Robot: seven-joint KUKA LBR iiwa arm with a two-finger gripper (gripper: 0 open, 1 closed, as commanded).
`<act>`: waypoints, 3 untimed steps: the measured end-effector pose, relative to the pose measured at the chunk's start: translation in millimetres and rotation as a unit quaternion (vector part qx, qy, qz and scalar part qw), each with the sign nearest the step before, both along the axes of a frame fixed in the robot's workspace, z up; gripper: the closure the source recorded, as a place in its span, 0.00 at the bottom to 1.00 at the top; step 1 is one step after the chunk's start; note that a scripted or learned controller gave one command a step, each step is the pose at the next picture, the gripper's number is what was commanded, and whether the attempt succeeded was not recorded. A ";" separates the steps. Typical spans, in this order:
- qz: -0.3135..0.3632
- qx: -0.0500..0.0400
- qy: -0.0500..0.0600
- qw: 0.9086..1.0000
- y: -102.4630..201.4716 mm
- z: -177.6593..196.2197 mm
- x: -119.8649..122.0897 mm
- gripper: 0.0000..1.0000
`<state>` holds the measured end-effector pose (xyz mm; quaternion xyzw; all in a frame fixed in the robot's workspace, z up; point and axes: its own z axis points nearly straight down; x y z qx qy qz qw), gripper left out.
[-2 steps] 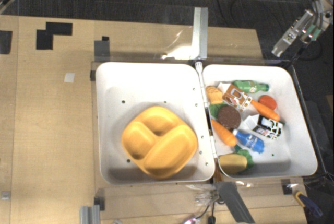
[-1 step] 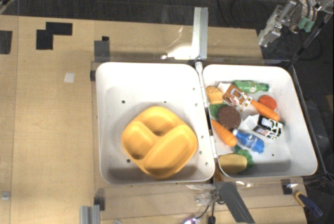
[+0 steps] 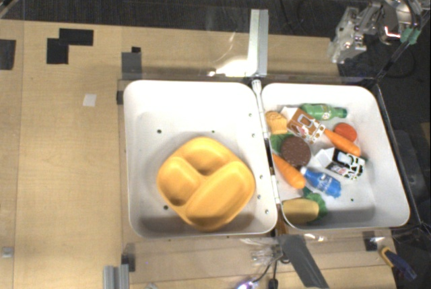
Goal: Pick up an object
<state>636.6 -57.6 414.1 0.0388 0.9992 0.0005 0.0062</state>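
Yellow divided dish sits low in the left bin; nothing is lifted yet.
From the overhead camera, the pincer hangs above the counter beyond the right bin, well apart from the toy food heaped there: carrots, a blue bottle, a brown disc. Whether it is released or clenched I cannot tell. Reach, descent and grasp all remain.
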 end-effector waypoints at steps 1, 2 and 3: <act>0.187 -0.002 -0.001 0.982 11.2 3.3 11.9 1.00; 0.229 -0.003 -0.001 0.973 -43.7 25.0 28.9 1.00; 0.357 -0.004 0.000 0.934 -35.8 9.4 33.3 1.00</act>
